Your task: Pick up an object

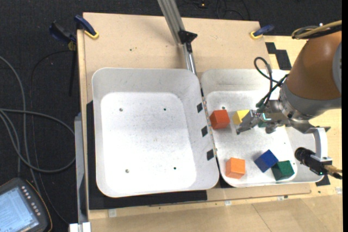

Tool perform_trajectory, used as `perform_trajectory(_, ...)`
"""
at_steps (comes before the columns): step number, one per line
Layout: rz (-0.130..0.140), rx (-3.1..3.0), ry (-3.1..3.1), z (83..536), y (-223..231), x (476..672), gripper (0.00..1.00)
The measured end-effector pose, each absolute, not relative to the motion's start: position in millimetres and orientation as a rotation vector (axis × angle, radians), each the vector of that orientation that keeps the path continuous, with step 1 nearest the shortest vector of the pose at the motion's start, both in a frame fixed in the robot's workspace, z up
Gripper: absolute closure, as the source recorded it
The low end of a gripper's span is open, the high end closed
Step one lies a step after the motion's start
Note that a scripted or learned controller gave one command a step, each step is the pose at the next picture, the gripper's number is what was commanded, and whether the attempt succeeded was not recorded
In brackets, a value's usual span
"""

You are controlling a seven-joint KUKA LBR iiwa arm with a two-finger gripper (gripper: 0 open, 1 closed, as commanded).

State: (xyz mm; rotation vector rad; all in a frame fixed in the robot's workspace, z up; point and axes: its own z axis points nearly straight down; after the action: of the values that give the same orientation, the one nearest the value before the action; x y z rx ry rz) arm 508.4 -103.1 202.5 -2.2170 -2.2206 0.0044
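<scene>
Along the bottom of the frame, inside the right bin [217, 80], a green block [283, 170] is sitting touching a blue block [266, 160], with an orange block [235, 167] lying well apart to their left. None of these is near the gripper, so they are not likely to be disturbed.

Higher up, at mid-right of the frame, the gripper [243, 126] is hanging low over the bin floor, reaching in from the right. Its tip is sitting just below a small yellow block [242, 116], which looks like the target, and a red-orange block [219, 119] is lying just beside that to the left. How the jaws stand cannot be told; the tip is too small and dark.

The risk, as I judge it, is that the tip is coming down off-centre, beside the yellow block rather than over it, so a closing move could nudge it toward the red-orange block or grasp nothing.

The yellow block is looking nearly cubic, showing no clear long axis; its edges are sitting slightly skewed to the bin walls.

Farther up, the left bin [103, 84] is lying beside the right one.
</scene>
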Motion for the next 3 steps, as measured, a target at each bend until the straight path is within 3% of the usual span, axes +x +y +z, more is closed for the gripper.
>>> perform_trajectory(1,0.000,-2.222,-2.221,204.2,-103.2,509.3,0.00)
perform_trajectory(3,0.004,-2.220,-2.217,95.2,-112.8,508.7,0.00)
